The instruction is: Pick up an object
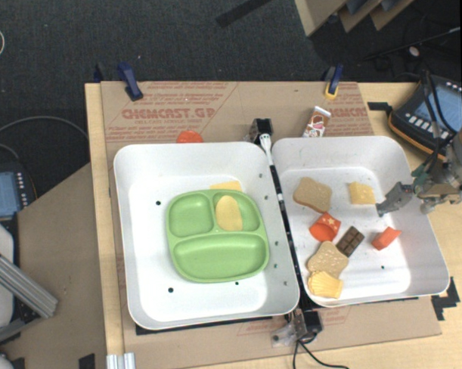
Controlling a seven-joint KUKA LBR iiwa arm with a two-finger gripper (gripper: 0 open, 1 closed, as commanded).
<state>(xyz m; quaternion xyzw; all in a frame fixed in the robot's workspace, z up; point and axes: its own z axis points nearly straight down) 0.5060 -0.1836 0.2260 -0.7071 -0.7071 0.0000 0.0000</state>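
The camera looks down on a brown worktop [213,105] that carries two shallow white bins side by side.

The left bin [141,221] holds a green divided plate [216,237] with three compartments. In the upper right compartment lies a pale yellow oval piece [229,213]. A flat yellow piece [226,186] shows from behind the top rim of the plate.

The right bin [419,275] holds the small toy foods. A tan bread slice [312,194] lies in the upper left part, and a yellow cheese cube [361,193] is to its right, apart from it. Below the bread there is a red tomato-like piece [324,228]. Just beside it, to the right, lies a brown chocolate bar [349,241]. A red wedge [385,238] lies further right, near the middle of the bin's right side. At the lower left, a tan cracker [327,260] rests partly over a yellow chip-like piece [325,285].

The gripper [389,202] enters from the right edge and is over the right part of the right bin, between the cheese cube and the red wedge, just above the wedge. Nothing is seen between the fingers; whether they are released or clenched I cannot tell, because they are small and dark here.

On the worktop behind the bins stand a small brown and white carton [316,122] and an orange disc [188,137].
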